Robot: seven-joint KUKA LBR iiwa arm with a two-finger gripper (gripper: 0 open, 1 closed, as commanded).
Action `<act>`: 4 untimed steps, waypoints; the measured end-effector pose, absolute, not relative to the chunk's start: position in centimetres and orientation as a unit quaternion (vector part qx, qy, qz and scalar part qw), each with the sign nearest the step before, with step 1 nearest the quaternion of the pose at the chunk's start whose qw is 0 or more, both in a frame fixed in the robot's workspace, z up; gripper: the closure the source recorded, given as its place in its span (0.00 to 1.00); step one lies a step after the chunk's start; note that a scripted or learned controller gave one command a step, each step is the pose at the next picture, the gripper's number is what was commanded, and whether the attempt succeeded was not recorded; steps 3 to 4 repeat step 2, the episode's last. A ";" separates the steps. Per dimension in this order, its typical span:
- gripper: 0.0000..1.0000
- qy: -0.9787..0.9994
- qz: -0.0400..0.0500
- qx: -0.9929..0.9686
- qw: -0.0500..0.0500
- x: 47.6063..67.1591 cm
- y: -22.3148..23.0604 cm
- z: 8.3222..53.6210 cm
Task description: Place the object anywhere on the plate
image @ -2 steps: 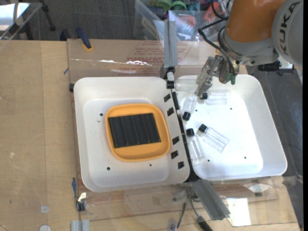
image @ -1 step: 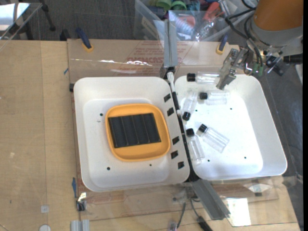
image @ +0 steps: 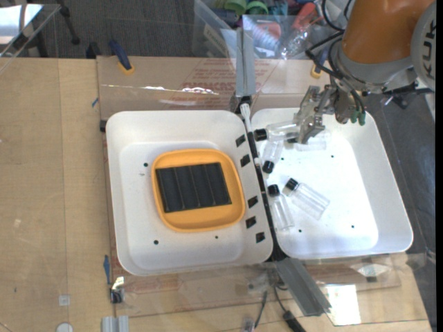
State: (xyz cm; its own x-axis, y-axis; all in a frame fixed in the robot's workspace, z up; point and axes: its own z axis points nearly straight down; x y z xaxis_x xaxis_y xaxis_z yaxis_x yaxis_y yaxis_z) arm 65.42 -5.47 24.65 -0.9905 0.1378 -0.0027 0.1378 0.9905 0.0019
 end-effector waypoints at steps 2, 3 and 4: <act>1.00 0.999 0.001 -0.035 0.002 66.3 -2.5 18.5; 1.00 0.999 0.001 -0.035 0.002 66.3 -2.5 18.5; 1.00 0.999 0.001 -0.035 0.002 66.3 -2.5 18.5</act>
